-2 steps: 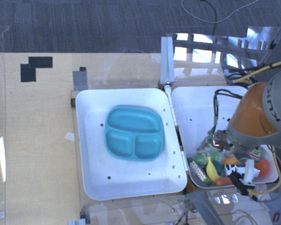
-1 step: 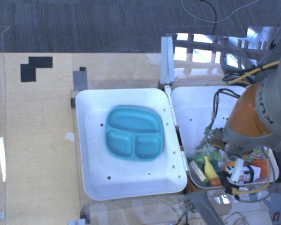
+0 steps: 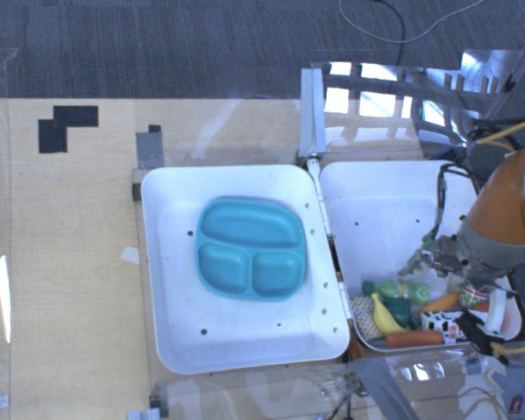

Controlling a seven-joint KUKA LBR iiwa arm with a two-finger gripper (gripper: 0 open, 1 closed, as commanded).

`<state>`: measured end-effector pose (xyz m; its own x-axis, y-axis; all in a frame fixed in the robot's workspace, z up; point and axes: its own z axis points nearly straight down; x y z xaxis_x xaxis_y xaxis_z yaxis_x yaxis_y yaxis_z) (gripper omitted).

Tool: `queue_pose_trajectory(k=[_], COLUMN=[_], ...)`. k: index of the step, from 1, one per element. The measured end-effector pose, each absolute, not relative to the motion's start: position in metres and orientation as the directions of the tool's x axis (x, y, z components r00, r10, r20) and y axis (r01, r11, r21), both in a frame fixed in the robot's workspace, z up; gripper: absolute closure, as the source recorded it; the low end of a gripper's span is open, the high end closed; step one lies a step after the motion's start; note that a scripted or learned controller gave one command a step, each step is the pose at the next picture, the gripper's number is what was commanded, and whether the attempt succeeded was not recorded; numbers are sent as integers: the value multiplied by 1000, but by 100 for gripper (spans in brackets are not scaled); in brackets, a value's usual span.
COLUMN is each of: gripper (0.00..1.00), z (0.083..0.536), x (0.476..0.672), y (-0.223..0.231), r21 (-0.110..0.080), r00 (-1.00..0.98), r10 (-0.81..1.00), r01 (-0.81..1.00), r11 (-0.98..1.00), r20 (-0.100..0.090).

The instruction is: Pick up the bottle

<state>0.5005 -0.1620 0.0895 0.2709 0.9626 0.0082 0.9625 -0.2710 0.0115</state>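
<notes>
The bottle (image 3: 402,290) is green and lies on its side among a pile of toys at the front of the right bin (image 3: 376,207). My gripper (image 3: 434,262) reaches down from the right, just above and to the right of the bottle's cap end, close to it. The grey arm with its orange band (image 3: 508,209) covers the bin's right side. I see nothing lifted off the bin floor.
A yellow banana (image 3: 386,314), a carrot (image 3: 414,338), an orange piece (image 3: 443,302) and a black-and-white item (image 3: 450,331) crowd the bottle at the bin's front. The left bin (image 3: 168,253) holds a blue divided tray (image 3: 249,247). A metal frame (image 3: 397,92) stands behind the right bin.
</notes>
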Motion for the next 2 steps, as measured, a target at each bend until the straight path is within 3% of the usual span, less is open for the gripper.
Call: queue_pose_trajectory(k=[1, 2], gripper=[0, 100], z=[90, 102], x=[493, 495], y=[-107, -106], r21=[20, 25], r00=[190, 188], r10=[982, 982], r01=[982, 982], r11=[-190, -188], r20=[-1, 2])
